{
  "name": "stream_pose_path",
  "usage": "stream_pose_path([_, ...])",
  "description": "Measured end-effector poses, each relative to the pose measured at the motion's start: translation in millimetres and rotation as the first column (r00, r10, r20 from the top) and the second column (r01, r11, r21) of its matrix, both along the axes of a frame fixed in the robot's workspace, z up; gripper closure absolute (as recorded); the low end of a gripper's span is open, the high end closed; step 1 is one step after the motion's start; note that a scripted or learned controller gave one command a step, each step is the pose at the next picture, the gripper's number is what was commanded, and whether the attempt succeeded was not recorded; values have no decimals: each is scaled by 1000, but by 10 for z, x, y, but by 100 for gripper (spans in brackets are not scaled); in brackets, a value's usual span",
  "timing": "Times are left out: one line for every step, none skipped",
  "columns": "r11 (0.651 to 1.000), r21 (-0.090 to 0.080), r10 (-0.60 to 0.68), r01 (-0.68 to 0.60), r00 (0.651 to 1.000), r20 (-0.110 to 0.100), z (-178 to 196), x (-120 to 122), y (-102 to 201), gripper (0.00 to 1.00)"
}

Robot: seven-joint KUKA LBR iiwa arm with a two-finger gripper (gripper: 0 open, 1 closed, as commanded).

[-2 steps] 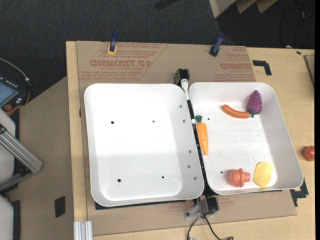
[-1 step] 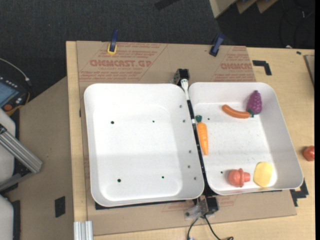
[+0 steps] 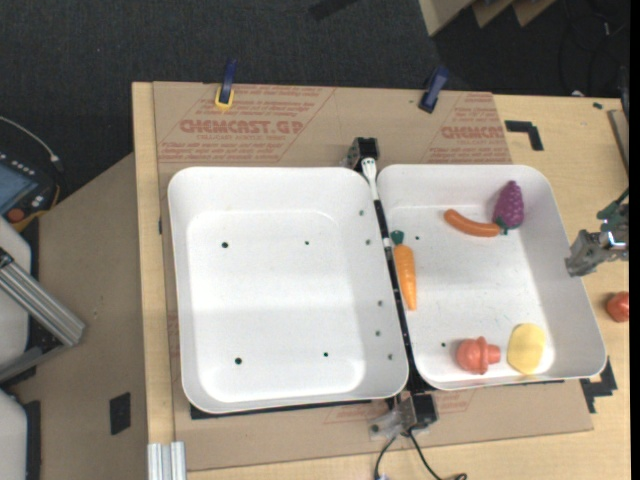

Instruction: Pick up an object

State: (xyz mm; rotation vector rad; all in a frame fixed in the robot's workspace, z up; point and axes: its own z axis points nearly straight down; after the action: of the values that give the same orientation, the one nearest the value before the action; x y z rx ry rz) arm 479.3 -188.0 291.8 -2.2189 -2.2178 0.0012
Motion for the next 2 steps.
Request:
stream_pose_path([1000, 1, 1, -1, 1000, 3, -1853, 5, 470, 100])
stream_pose_path([1000, -4, -1, 1, 1000, 6, -1728, -1, 449, 100])
